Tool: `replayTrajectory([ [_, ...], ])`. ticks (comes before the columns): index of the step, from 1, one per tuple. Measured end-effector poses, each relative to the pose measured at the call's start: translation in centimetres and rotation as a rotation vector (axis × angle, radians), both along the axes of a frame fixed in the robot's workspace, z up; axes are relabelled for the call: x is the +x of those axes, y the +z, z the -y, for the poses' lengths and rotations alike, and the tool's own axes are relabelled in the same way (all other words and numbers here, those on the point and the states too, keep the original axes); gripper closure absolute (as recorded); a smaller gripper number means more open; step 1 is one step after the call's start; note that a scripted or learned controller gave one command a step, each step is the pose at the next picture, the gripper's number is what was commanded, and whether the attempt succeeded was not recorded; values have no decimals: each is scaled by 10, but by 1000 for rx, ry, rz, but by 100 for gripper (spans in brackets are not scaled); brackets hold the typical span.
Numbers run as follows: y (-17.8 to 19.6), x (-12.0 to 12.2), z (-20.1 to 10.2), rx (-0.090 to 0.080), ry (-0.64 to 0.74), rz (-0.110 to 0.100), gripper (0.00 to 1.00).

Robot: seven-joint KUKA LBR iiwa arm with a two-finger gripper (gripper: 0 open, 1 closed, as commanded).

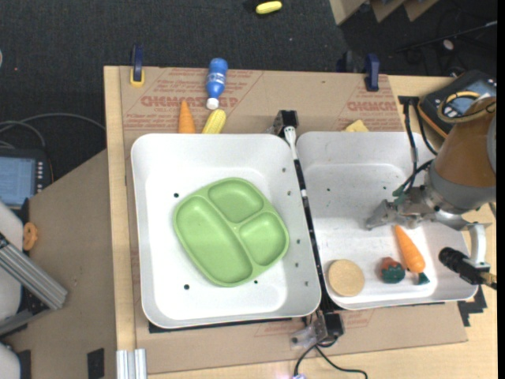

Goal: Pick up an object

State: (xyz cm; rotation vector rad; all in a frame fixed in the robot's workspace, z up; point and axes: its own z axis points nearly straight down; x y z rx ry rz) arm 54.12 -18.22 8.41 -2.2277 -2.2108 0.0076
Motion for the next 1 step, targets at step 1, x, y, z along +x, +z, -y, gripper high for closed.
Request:
replayTrajectory([
  [1,1,-63,40,12,8,3,0],
])
